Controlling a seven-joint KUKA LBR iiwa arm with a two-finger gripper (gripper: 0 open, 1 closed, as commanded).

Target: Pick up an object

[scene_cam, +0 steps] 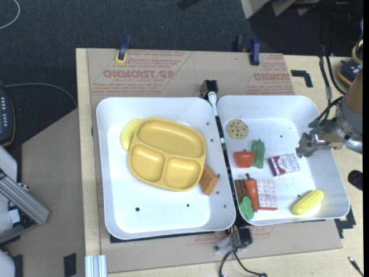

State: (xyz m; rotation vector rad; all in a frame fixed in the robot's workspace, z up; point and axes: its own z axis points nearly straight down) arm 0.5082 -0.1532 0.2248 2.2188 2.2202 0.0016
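My gripper [307,145] hangs over the right side of the right bin [271,104], just right of a small red-and-white packet [284,164]. In that bin also lie a round cookie [236,129], a red tomato [244,158], a green pepper [258,153], a carrot [251,186], a green vegetable [247,207], a pink checkered packet [266,194] and a yellow corn cob [307,202]. The fingers point down and left, with nothing visibly held between them.
The left bin [115,126] holds a yellow divided tray [166,153], a yellow banana-like piece [127,133] tucked under its left edge and a brown waffle piece [209,181] by its right corner. Blue clamps [254,51] sit at the board's far edge.
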